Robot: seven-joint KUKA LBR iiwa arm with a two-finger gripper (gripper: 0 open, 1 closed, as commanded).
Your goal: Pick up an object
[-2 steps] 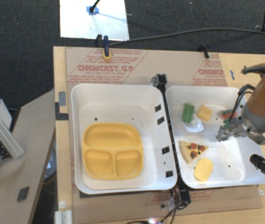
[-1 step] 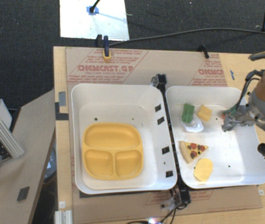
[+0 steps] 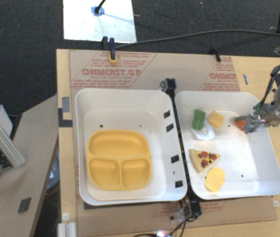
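My gripper reaches in from the right over the right bin, near its upper right part. A small red-orange object with a bit of green lies right at the gripper's tip, touching it or very close. Further left in the same bin are a green piece, a yellow block and a small white item. A pizza slice and a yellow oval piece lie toward the bin's front.
The left bin holds a yellow three-compartment plate. A ridge with black clips divides the two bins. A blue and yellow clamp sits at the bench's back edge.
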